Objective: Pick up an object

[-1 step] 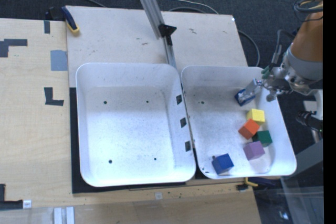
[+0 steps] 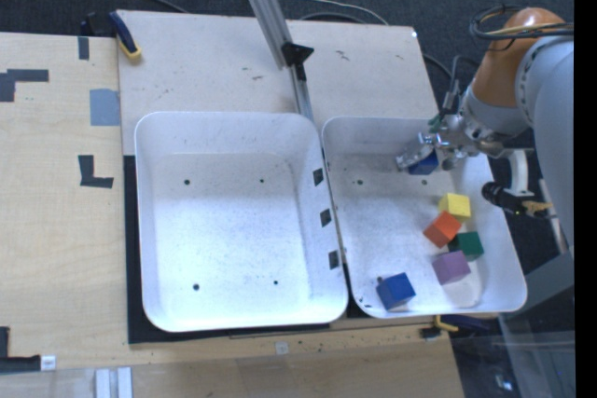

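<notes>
Your claw (image 2: 417,161) is over the right bin (image 2: 368,214), near its top right part. There is a small blue thing (image 2: 424,164) right at the tip of the claw, but you cannot tell if the claw is clamped on it or just next to it.

Lower down in the same bin you have more blocks. A yellow block (image 2: 457,205) sits just above an orange block (image 2: 443,228). A green block (image 2: 469,244) is beside the orange one, and a purple block (image 2: 451,267) is just under them. A blue block (image 2: 395,290) sits apart, near the bottom edge.

The left bin (image 2: 233,219) sits next to it on the surface (image 2: 56,228).
</notes>
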Available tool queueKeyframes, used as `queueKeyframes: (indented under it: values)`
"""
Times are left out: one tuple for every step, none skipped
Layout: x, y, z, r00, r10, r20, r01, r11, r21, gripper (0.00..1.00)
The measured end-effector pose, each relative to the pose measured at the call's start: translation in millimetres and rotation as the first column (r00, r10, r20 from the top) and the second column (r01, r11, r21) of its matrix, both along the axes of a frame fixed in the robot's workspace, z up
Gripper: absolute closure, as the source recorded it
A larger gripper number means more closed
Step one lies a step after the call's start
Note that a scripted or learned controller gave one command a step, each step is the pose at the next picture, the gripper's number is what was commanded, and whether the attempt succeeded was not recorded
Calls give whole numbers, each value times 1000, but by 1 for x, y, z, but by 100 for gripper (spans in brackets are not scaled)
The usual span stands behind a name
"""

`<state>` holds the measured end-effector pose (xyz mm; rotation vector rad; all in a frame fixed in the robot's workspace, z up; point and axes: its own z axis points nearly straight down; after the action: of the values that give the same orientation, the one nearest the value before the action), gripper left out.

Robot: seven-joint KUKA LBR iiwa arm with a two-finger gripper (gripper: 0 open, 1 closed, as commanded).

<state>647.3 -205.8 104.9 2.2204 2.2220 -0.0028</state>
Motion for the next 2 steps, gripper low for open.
queueKeyframes:
  values:
    - [0,1,8,1000,3,-2,-3,1000,-1,100]
    - [12,76,148,1000,6,8,-6,1000,2,100]
